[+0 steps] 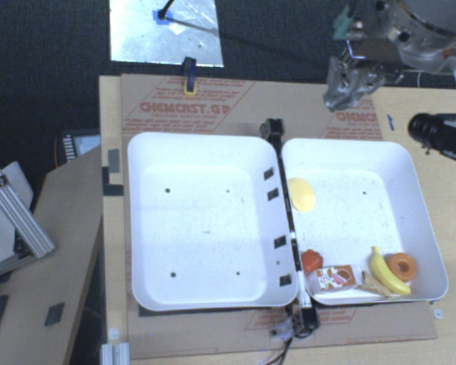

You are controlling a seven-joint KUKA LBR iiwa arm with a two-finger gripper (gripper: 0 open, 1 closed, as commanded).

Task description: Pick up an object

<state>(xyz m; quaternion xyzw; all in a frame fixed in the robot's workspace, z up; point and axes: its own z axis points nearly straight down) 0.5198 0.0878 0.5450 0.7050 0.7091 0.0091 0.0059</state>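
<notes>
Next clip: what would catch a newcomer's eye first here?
Probably the small bright cluster in the right bin's near corner: a banana, an orange ring, a snack packet and a red piece, with a pale yellow disc apart by the divider. The end effector hangs above the bin's far edge.

Light even and fairly bright, no single source evident. Both white bins (205, 226) below me read near blown-out, floors almost featureless. Shadows soft and faint along the inner bin walls. Metal sheet (166, 20) far off to the left of my fingers (348, 90) shows patchy glare. My fingers and wrist are slightly soft, edges smeared. Overall grainy, low resolution; the dark floor around the bench holds little detail.
</notes>
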